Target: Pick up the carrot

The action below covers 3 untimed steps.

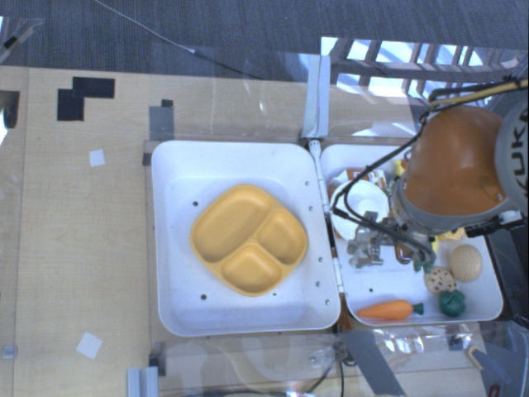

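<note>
Wooden bench (74,246), two white bins (178,304) (carrot (386,310) right); hand (366,246) state unclear.

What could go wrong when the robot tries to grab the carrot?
The carrot lies close to the near wall of the right bin, so a finger might hit the wall instead of sliding beside it. The gripper is above and left of the carrot, not over it, so it could close on nothing. The spotted ball and green toy sit close by and might get bumped.
</note>
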Available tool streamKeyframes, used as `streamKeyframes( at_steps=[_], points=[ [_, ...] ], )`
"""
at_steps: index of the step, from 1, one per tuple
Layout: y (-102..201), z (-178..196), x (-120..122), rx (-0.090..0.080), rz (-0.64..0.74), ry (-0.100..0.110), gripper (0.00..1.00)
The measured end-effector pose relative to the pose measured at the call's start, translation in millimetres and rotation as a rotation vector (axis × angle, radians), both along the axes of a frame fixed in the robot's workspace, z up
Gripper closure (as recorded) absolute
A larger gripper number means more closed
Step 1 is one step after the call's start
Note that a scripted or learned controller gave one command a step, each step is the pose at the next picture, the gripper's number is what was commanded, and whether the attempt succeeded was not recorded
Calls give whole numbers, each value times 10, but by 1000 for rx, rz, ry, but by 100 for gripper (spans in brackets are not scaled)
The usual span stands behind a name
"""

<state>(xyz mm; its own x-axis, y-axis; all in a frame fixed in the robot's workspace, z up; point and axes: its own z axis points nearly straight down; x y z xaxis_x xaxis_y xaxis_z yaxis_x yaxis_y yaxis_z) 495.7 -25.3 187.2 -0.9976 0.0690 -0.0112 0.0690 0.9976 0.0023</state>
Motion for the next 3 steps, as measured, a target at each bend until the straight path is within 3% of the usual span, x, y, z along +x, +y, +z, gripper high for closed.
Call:
streamKeyframes(
  at_steps=[1,2,3],
  points=[
    [87,560,-59,1,-203,-1,100],
    [466,774,-63,3,-243,0,100],
    [-158,1170,27,-1,-147,-1,100]
  ],
)
